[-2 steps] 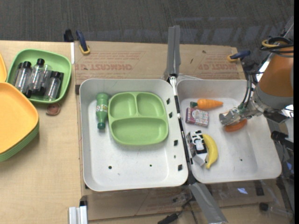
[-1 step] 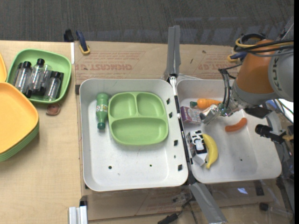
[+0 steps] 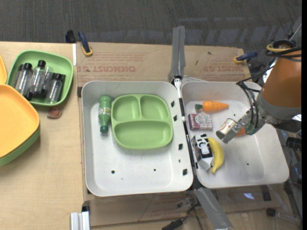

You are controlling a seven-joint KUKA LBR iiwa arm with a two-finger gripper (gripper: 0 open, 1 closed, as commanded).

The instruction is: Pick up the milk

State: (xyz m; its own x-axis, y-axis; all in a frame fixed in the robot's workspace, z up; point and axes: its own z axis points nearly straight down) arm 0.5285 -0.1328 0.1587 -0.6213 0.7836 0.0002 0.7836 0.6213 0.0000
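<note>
The milk (image 3: pixel 203 148) is a small black-and-white carton lying on its side by the left wall of the right bin (image 3: pixel 249 169). A banana (image 3: pixel 217 155) lies against its right side. My gripper (image 3: pixel 227 130) hangs over the middle of the right bin, up and to the right of the carton and just above the banana's top end. It points down-left, and nothing shows in its grasp. The grey arm with its orange band (image 3: pixel 283 83) comes in from the right.
A pink box (image 3: pixel 200 121) and a carrot (image 3: pixel 215 106) lie in the right bin behind the milk. The left bin (image 3: pixel 134 176) holds a green divided plate (image 3: pixel 142 120) and a green bottle (image 3: pixel 104 113). On the bench at the left are a green tray of bottles (image 3: pixel 40 78) and stacked orange plates (image 3: pixel 15 123).
</note>
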